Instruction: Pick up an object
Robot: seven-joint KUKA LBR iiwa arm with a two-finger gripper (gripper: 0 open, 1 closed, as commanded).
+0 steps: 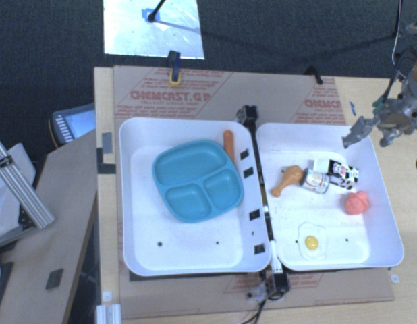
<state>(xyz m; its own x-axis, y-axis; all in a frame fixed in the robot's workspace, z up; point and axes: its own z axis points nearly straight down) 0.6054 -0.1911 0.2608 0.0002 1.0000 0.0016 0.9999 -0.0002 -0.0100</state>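
Note:
The right bin (pixel 289 140) holds a toy chicken drumstick (pixel 288 179), a small can (pixel 316 181) on its side, a black-and-white carton (pixel 343 173), a pink lump (pixel 356 203) and a fried egg (pixel 311 241). In the left bin (pixel 137 238) lie a blue divided plate (pixel 197 179) and an orange sausage (pixel 228 143) by the plate's far edge. My gripper (pixel 370 138) hangs above the right bin's far right corner, beyond the carton. It is open with nothing between its fingers.
Both bins sit on a cardboard sheet (pixel 195 93) with a yellow clamp (pixel 174 75) at its far edge. A shiny metal plate (pixel 153 19) lies further back. A tablet (pixel 72 123) and an aluminium rail (pixel 19 187) stand to the left.

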